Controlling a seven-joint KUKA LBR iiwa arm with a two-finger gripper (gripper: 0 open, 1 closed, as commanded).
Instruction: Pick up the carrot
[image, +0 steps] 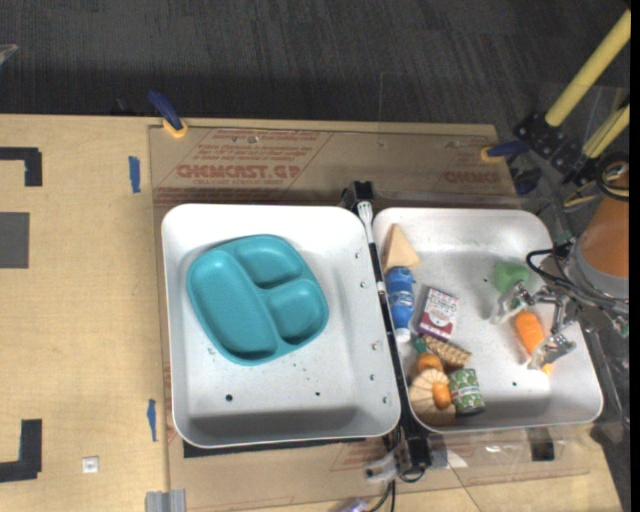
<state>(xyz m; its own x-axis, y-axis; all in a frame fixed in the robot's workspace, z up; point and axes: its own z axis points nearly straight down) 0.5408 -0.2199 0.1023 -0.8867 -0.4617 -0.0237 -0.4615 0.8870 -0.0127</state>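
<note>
Gripper (533, 322) down in the right bin (575, 395), metal fingers (516, 297) straddling the carrot (528, 333) and gripping it near the right wall, green piece (510, 272) just behind, teal tray (258, 296) in the left bin (190, 390)

Carrot (527, 333): you'll find it right of frame, between the gripper (532, 322) fingers (right bin (470, 228)).
Left bin (190, 400): teal divided plate (257, 295).
</note>
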